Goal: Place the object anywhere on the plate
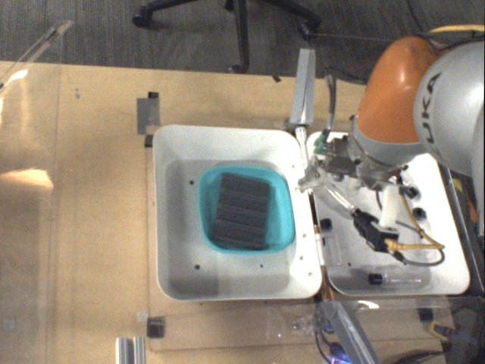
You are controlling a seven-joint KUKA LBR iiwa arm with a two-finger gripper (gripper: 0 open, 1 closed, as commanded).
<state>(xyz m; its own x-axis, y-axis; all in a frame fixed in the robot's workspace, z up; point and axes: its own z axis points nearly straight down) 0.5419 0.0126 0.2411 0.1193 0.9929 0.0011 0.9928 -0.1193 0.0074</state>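
Although the gripper (pixel 342 174) hangs over the right bin (pixel 436 279), its wrist hides the tip, so whether it is apart, together or clamped on anything cannot be told. A dark, ridged rectangular object (pixel 241 209) lies flat on the teal plate (pixel 284 211) in the left bin (pixel 170 226). If that block is the task's thing, the risk is that a further pass knocks it off.

A light wooden bench (pixel 76 226) is seen, on which two shallow white bins are set side by side: the left bin (pixel 178 279) and the right bin (pixel 447 275), their rims touching.
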